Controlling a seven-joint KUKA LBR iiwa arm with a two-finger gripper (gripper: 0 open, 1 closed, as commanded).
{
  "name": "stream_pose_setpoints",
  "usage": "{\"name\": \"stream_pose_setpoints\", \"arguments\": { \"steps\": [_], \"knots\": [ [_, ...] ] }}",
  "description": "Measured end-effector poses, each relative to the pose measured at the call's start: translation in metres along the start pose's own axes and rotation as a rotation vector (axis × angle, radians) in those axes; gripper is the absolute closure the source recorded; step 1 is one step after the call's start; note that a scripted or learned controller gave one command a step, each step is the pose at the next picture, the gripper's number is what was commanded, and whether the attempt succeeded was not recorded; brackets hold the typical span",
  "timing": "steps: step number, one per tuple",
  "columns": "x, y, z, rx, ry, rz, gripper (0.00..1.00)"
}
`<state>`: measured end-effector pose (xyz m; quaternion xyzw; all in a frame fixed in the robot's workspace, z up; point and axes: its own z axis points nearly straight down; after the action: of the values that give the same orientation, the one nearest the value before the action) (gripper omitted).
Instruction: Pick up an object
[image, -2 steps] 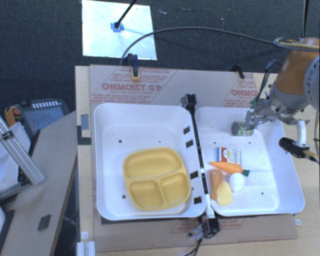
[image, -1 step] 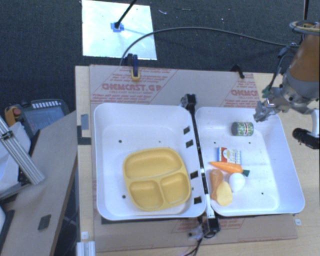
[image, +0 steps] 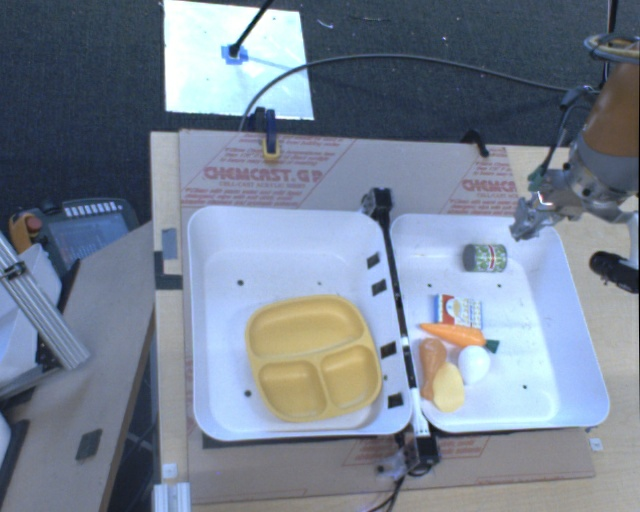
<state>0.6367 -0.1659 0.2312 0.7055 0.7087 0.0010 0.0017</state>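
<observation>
Pincer (image: 527, 222) hovers above the right bin's (image: 560, 400) far rim, just right of the green can (image: 485, 258); whether it is released or clenched cannot be told. Recommended: descend centred over the can, clear of the rim.

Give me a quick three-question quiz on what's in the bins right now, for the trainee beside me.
1. True or false: the yellow tray lies in the right bin.
2. Which item lies nearest the gripper? A) can B) carrot C) egg
3. Fill in: the yellow tray has ___ compartments.

Key: 1. False, it lies in the left bin. 2. A. 3. Three.
</observation>
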Motion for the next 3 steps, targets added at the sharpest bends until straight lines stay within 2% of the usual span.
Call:
{"name": "stream_pose_setpoints", "arguments": {
  "steps": [2, 3],
  "knots": [
    [0.109, -0.011, -0.015, 0.001, 0.003, -0.006, 1.00],
    [0.164, -0.020, -0.003, 0.004, 0.002, -0.004, 1.00]
  ]
}}
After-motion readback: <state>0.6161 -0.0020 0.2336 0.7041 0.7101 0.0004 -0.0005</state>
